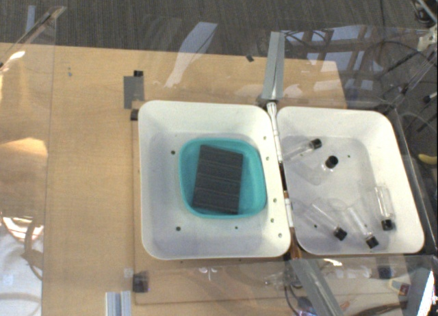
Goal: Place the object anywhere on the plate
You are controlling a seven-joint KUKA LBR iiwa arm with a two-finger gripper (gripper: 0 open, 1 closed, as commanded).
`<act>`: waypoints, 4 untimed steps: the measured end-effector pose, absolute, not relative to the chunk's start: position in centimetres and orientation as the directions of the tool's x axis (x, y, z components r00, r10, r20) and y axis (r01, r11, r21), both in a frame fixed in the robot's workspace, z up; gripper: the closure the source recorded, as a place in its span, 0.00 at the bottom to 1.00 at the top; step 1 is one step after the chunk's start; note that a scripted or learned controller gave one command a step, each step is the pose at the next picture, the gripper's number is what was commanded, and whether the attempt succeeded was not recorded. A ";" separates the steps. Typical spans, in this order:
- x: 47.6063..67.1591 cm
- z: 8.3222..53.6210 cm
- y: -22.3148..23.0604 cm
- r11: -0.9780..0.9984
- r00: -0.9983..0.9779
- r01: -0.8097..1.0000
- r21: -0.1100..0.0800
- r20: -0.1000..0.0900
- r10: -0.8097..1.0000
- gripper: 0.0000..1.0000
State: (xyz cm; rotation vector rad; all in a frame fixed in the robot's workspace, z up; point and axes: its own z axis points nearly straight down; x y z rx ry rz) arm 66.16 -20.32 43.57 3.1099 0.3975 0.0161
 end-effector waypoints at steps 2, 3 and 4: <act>65.6 43.6 -20.4 -0.978 0.978 0.208 0.005 0.011 0.208 0.00; 65.3 43.5 -20.5 -0.979 0.979 0.206 0.004 0.009 0.206 0.00; 65.3 43.5 -20.5 -0.979 0.979 0.206 0.004 0.009 0.206 0.00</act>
